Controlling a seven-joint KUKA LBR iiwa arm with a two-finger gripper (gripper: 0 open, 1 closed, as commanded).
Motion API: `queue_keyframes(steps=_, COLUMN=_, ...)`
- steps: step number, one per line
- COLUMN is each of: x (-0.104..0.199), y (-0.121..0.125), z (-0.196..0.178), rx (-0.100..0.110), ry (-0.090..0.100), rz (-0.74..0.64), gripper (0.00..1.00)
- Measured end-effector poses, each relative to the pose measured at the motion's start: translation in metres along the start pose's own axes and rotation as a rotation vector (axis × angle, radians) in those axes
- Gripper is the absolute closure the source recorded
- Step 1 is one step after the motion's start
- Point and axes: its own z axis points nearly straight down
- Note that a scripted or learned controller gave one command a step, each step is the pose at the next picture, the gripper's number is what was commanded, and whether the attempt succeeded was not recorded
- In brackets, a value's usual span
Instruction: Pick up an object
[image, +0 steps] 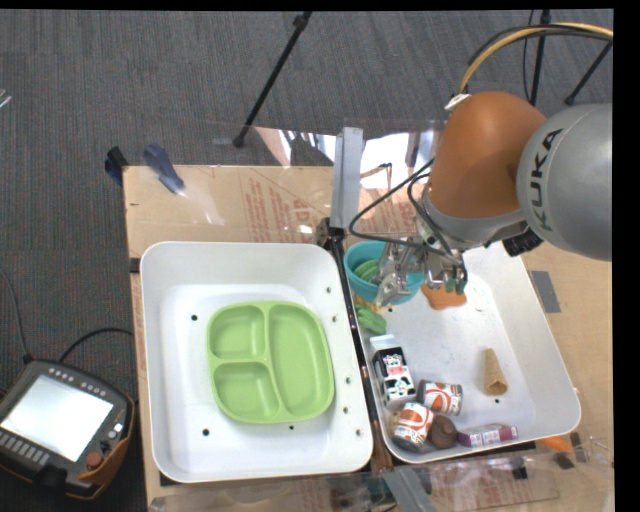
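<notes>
From my seat the far left is just a handheld screen unit (60, 425) on the floor, cut off by the picture's edge, with a cable trailing up from it. Next comes the left bin (170, 270), holding a light green divided plate (270, 360) with three sections, lying flat near the middle. The right bin (540, 350) is where it gets messy. At its upper left corner there's a teal bowl (362, 262), partly covered by the gripper (402, 282) and some cables, with something pale green inside that I can't really identify. Just below the bowl, a small green piece (372, 320) sits right against the bin wall. The gripper hangs over the bowl's right rim, but the arm's orange wrist (482, 155) blocks most of it, and honestly I cannot tell how the gripper is set or whether there's anything in it. Right beside it on the right is a small orange object (445, 294), half tucked under the arm, shape unclear. Lower down: a black and white carton (395, 375), two red and white cans (425, 410) lying on their sides, a dark brown lump (443, 431) touching them, and a small pink and white packet (488, 435). A tan cone (495, 371) lies apart, further right on bare bin floor.
</notes>
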Motion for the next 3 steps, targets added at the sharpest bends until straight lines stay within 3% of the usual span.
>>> queue_keyframes(steps=1, x=-0.015, y=0.034, z=-0.047, rx=0.000, ry=0.004, rz=0.093, gripper=1.00)
queue_keyframes(steps=2, x=-0.012, y=0.034, z=-0.095, rx=0.001, ry=0.005, rz=0.185, gripper=1.00)
queue_keyframes(steps=3, x=-0.002, y=-0.060, z=-0.064, rx=0.002, ry=0.011, rz=-0.008, gripper=1.00)
